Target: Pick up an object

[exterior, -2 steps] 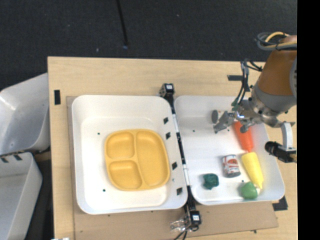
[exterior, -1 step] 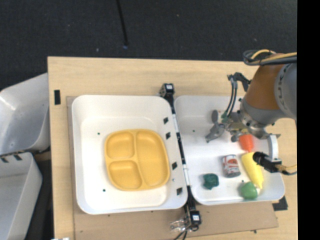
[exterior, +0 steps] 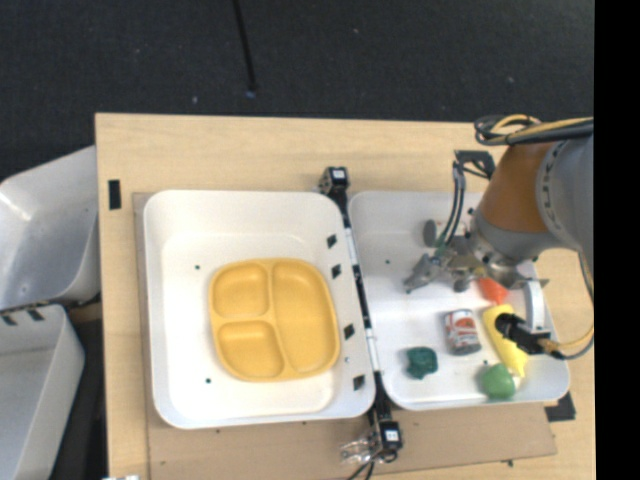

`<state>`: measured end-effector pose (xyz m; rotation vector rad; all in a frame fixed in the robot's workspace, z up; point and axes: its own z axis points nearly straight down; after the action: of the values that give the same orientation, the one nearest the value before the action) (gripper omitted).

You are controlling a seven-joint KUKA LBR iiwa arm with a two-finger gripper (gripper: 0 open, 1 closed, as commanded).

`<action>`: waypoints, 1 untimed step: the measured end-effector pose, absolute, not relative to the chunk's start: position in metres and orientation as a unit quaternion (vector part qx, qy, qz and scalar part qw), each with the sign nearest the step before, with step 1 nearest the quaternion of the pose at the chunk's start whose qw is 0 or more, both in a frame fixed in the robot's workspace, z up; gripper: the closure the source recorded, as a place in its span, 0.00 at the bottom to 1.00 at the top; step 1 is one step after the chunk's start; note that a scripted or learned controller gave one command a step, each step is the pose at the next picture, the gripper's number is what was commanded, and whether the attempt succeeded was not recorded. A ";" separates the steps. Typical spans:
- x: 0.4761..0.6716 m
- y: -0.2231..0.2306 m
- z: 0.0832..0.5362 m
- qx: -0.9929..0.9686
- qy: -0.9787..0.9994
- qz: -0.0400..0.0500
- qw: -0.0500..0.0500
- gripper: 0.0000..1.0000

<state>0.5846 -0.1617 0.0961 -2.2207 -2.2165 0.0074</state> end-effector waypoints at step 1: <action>0.586 -0.162 0.105 -0.708 -0.706 0.002 0.003 1.00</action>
<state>0.5855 -0.1619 0.1048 -2.2213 -2.2131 0.0060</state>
